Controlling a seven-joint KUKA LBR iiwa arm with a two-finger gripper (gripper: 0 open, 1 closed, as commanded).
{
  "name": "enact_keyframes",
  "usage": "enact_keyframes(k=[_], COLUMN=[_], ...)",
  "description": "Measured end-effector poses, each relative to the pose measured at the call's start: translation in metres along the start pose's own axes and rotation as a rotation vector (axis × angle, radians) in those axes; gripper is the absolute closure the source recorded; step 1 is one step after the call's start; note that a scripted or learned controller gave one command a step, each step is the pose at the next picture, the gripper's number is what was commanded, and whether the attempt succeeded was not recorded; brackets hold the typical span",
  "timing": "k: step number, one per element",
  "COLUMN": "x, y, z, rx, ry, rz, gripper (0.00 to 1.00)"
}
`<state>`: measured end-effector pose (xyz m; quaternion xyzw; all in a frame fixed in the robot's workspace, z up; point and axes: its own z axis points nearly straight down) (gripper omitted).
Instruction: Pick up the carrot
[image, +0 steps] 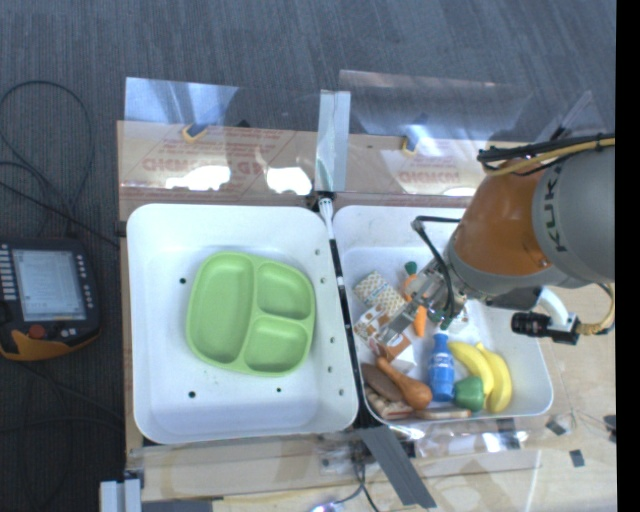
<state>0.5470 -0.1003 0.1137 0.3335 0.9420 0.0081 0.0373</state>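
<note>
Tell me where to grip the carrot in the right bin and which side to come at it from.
Grip the carrot across its orange middle, coming straight down from above. It is small and slim, wedged among the patterned boxes on one side and the blue bottle just below, so a side approach would likely bump them. The gripper sits right over it, hiding its upper end.
</note>
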Motion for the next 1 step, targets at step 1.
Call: enact_keyframes(k=[1], x=[-0.0129], y=[0.0098], z=[0.0032], rx=[0.02], ry=[0.029], rz=[0.073], gripper=[0.0])
